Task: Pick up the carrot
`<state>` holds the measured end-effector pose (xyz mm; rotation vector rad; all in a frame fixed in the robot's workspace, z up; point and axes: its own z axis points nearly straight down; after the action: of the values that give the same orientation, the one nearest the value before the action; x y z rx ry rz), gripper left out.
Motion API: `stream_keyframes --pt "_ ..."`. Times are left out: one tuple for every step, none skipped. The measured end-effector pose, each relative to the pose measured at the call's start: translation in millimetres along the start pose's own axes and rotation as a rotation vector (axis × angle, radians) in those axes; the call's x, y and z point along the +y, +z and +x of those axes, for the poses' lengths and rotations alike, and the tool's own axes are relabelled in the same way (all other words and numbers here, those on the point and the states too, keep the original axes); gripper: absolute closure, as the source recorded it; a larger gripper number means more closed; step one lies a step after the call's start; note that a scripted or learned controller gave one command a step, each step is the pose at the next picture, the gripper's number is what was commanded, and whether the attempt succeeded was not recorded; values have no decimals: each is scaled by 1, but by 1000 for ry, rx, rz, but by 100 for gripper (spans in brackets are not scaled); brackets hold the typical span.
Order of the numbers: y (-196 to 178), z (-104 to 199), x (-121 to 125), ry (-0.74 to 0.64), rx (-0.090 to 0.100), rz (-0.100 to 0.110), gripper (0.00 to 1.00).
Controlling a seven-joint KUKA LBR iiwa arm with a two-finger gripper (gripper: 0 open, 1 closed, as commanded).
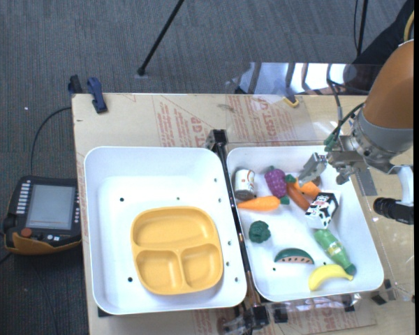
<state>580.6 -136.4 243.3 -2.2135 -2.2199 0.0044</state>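
Reaching in from the right — claw (326, 167) above the right bin (366, 218).

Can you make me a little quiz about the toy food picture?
1. True or false: the yellow tray sits in the left bin.
2. Which toy lies nearest the front right corner of the right bin? A) the banana B) the grapes C) the broccoli
3. Fill in: the gripper is above the ____ bin, near the second carrot and the cow-spotted carton, while the carrot lies further left.

Key: 1 true. 2 A. 3 right.
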Motion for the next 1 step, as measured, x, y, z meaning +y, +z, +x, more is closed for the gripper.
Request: stream_keyframes --pt "149 -72 25 28 7 7 0"
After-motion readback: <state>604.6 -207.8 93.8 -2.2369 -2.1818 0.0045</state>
